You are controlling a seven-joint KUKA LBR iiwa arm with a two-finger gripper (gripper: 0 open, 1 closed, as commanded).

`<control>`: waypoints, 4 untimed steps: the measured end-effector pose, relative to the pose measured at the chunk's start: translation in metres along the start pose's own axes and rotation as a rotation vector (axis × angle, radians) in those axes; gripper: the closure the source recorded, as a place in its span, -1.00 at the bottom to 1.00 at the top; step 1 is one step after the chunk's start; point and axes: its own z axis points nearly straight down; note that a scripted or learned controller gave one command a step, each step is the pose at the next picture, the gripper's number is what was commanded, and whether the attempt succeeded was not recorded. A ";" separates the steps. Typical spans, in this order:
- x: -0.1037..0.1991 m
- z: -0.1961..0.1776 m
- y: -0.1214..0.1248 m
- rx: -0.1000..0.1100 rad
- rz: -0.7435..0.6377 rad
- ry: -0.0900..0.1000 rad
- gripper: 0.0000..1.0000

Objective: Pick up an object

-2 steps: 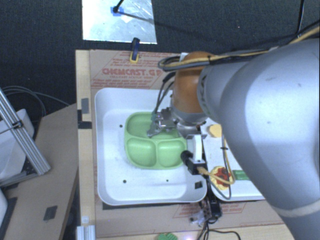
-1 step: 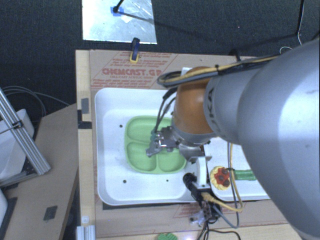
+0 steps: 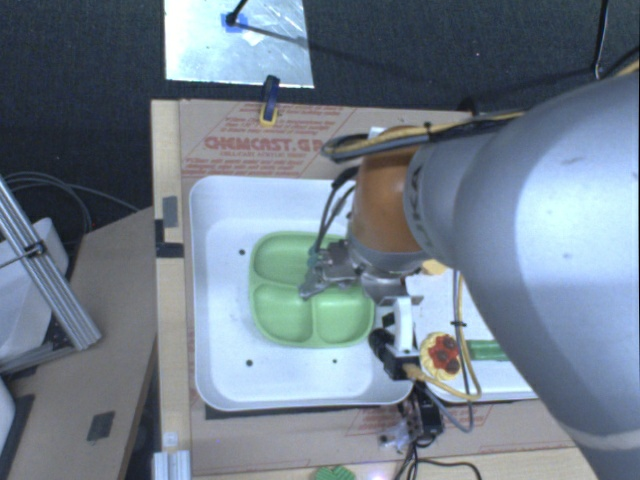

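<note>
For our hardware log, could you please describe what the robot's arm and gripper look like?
The arm is a thick, smooth, rounded grey casing. An orange band circles it above the wrist, with thin dark cables looping alongside it. The gripper is small and metallic grey.

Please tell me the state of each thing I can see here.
green divided dish: flat, open side up, in the left-hand bin.
yellow and red toy: in the right-hand bin, partly hidden.
green thing: beside the toy, mostly hidden by the arm.
gripper: low over the dish; contact unclear.
</note>
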 end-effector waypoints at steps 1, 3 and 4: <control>0.019 0.034 0.091 -0.002 -0.007 0.005 -1.00; 0.119 -0.022 0.055 0.001 -0.007 0.003 -1.00; 0.055 -0.191 0.048 -0.018 0.002 0.005 -1.00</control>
